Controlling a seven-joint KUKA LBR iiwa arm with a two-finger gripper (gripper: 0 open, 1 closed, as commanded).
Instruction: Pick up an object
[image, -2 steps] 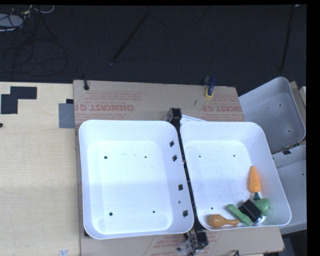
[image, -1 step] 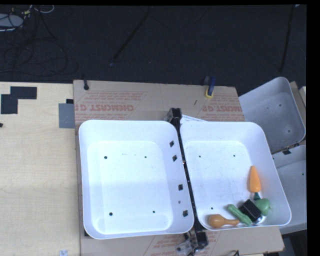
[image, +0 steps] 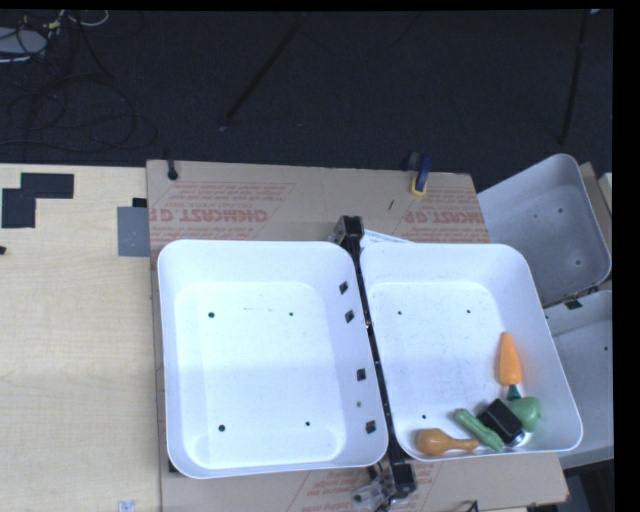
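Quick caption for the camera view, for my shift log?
Right bin holds a carrot, green toy, black block and orange gourd.

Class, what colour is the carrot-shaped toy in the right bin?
Orange, seen in the camera view: the carrot.

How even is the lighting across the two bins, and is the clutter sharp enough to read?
Camera view: left bin shows a soft shadow gradient along its near floor; right bin is evenly bright; background is dark; the orange carrot-like piece and green toys look slightly soft but distinguishable.
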